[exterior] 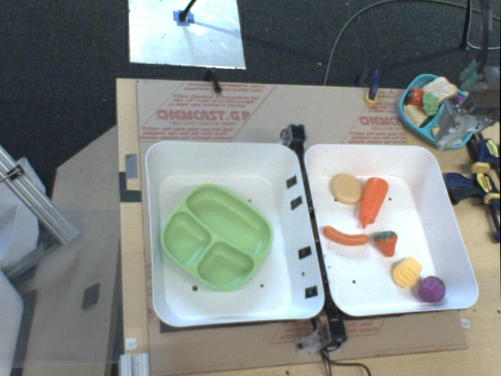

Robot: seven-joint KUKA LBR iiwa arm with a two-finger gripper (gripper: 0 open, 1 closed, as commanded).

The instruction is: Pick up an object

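Hanging over the bench's [479, 245] far right edge, well apart from the food toys, the hand [452, 128] is too blurred to tell wide from narrow. In the right bin [458, 233] the carrot [373, 200] touches the bun [345, 188], so a grab there would likely pinch both or knock one aside; the purple ball [430, 289] may roll away.

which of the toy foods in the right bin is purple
The round purple piece, in the right bin's near right corner, beside the yellow piece. The others are tan, orange, or orange-red with a green end.
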